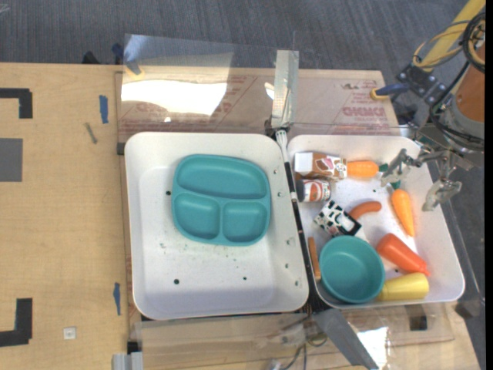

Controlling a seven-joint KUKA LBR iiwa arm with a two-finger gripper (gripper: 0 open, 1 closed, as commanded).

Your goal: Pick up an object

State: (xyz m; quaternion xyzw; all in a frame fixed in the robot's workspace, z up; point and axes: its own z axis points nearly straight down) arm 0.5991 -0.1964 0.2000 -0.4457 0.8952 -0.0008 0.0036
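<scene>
Orange carrot [403, 211] lay in the right bin [454, 264], its long axis running roughly twelve to six, tip low. Your gripper [422, 177] hovered at its one o'clock, fingers apart and holding nothing. You had the bin wall close at three o'clock, and open floor toward the sausage [364, 207] at nine.

Bright, even light falls from overhead, and shadows under the teal plate [221, 199] and bowl [351, 268] are faint. A clear plastic sheet [179, 91] behind the bins throws strong white glare. The picture is slightly soft and grainy.
</scene>
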